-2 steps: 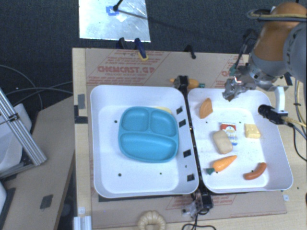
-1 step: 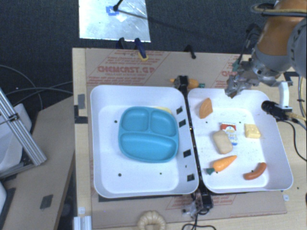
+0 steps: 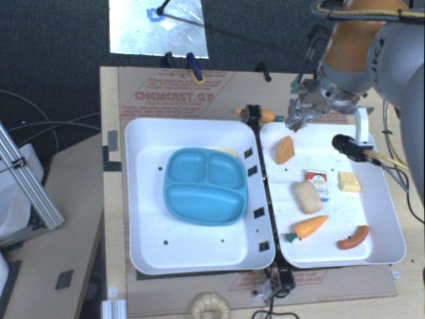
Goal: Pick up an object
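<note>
I am hovering the claw (image 3: pixel 297 119) at the far rim of the right bin (image 3: pixel 392 231); its grip state is too blurred for me to judge, and I am seeing nothing held. Just below it an orange wedge (image 3: pixel 285 149) is lying, the nearest target. Farther below are lying a beige roll (image 3: pixel 307 197) and a carrot (image 3: pixel 309 226). I am judging a straight descent, centred on the wedge, the cleanest approach.

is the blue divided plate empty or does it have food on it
Empty. The blue plate in the left bin shows three bare compartments; the food pieces lie in the right bin.
</note>
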Tool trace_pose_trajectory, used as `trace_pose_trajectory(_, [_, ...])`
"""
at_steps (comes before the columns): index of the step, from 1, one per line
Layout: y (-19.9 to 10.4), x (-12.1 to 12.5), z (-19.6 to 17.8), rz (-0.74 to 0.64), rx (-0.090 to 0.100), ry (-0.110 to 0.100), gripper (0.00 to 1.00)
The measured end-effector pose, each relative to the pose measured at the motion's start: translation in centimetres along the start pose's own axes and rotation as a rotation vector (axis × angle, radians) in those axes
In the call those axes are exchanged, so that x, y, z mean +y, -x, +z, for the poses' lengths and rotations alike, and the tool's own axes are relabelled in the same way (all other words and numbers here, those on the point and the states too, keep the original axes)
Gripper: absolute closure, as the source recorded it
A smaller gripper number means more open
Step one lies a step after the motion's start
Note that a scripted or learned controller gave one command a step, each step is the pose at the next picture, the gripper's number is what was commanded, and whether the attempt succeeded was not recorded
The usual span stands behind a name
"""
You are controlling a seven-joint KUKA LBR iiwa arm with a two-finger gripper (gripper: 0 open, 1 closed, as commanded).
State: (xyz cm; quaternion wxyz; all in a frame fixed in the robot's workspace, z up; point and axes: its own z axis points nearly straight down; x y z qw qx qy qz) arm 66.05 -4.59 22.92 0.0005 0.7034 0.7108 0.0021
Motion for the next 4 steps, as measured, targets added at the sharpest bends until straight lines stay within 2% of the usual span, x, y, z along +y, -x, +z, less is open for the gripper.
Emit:
trace_pose_trajectory(1, [-4.7, -0.5, -0.3, 0.001, -0.001, -0.001, 1.00])
trace_pose_trajectory(2, [-6.6, -0.7, 0.1, 0.004, -0.002, -0.002, 1.00])
trace_pose_trajectory(3, [-6.3, 0.6, 0.8, 0.005, -0.003, -0.001, 1.00])
trace_pose_trajectory(4, [-5.9, 0.0, -0.6, 0.008, -0.002, 0.000, 1.00])
